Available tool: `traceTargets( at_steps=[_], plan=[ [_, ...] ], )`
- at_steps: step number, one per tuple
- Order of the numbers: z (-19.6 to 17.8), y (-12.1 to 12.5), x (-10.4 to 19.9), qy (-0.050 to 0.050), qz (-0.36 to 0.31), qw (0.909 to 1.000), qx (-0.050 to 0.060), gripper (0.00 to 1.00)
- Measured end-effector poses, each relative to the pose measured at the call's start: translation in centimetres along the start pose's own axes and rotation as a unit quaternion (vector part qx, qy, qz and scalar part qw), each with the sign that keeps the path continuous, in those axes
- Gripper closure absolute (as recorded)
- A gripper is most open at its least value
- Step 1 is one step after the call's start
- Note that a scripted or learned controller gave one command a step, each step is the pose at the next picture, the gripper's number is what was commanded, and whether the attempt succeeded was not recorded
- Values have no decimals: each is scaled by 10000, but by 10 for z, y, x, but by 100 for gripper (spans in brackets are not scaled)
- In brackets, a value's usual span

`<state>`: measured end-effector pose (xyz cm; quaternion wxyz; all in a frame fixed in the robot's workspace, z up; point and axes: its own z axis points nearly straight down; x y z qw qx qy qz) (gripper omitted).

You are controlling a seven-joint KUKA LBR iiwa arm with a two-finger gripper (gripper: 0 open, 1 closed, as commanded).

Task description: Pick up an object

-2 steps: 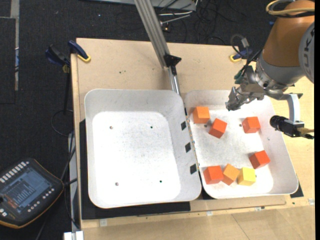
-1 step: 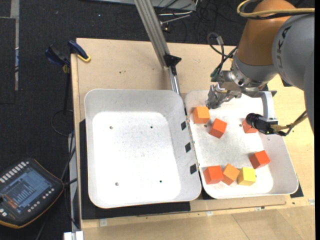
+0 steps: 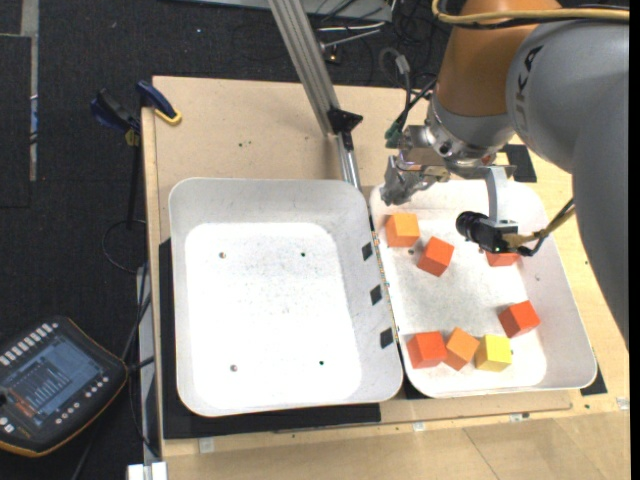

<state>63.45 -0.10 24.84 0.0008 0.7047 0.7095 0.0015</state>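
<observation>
Seven blocks lie in the right bin [image 3: 560, 298]; the gripper [image 3: 403, 190] hangs just above an orange block [image 3: 402, 229], its opening impossible to tell.

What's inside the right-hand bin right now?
The right bin holds six visible blocks: an orange one below the gripper, red ones, another orange and a yellow. A red piece is partly covered by a black fitting.

Grey KUKA arm [image 3: 575, 78], bulky rounded casing, glossy orange band [image 3: 480, 43] above wrist. Yellow cable looped over top. Metallic wrist hardware, dark gripper [image 3: 400, 190], black cabled module at side.
</observation>
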Motion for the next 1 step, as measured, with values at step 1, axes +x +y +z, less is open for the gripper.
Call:
traceTargets(
  at_steps=[1],
  plan=[
    [14,21,47,-1,-2,10000,9,100]
  ],
)
